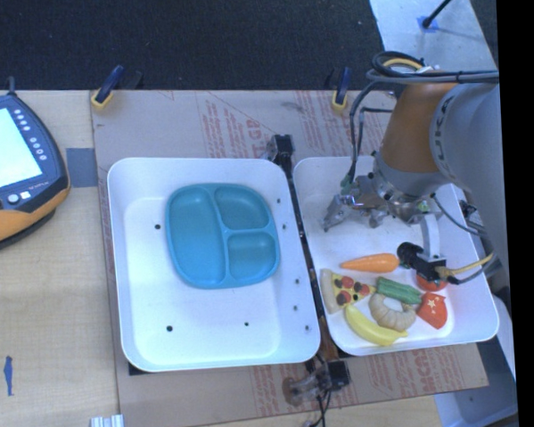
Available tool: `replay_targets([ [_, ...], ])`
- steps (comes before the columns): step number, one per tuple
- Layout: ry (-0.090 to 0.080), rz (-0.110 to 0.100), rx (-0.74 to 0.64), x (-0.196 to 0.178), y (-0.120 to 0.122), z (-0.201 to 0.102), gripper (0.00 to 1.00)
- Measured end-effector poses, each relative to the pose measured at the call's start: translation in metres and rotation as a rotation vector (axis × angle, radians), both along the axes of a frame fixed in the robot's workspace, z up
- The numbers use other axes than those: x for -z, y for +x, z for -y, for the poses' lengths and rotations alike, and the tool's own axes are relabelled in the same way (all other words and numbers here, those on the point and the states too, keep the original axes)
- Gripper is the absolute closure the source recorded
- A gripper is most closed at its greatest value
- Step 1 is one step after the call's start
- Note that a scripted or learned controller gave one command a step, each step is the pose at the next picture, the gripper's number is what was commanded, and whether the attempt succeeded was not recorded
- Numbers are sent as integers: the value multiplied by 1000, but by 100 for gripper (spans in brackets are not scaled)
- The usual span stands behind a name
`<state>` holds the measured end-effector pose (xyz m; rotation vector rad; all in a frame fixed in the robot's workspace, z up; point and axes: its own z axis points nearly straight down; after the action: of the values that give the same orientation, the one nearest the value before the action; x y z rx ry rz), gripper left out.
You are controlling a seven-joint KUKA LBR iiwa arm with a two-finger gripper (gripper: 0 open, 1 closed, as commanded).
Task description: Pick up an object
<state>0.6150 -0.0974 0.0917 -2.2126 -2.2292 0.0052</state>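
My gripper point(355, 217) hangs over the back part of the right bin point(312, 183), with its fingers spread and nothing between them. Toy food lies in the front of that bin, below the gripper. An orange carrot point(370, 263) is nearest to it. Beyond the carrot are a pizza slice point(344, 290), a yellow banana point(371, 328), a green piece point(398, 290), a beige ring-shaped piece point(393, 311) and a red piece point(433, 310). The grey arm with its orange band point(413, 133) covers the bin's back right corner.
The left bin point(144, 331) holds a blue divided plate point(222, 235). A black fitting with a yellow cable point(423, 261) hangs over the right bin beside the carrot. An orange-edged control pendant point(15, 172) lies at far left. Clamps point(108, 85) sit at the bench's back edge.
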Motion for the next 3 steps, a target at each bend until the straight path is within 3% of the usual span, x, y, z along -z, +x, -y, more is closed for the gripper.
replay_targets([
  [1, 2, 0, 6, -1, 41, 46, 0],
  [2, 15, -5, 2, -1, 42, 76, 0],
  [3, 16, -7, -3, 1, -43, 83, 0],
])
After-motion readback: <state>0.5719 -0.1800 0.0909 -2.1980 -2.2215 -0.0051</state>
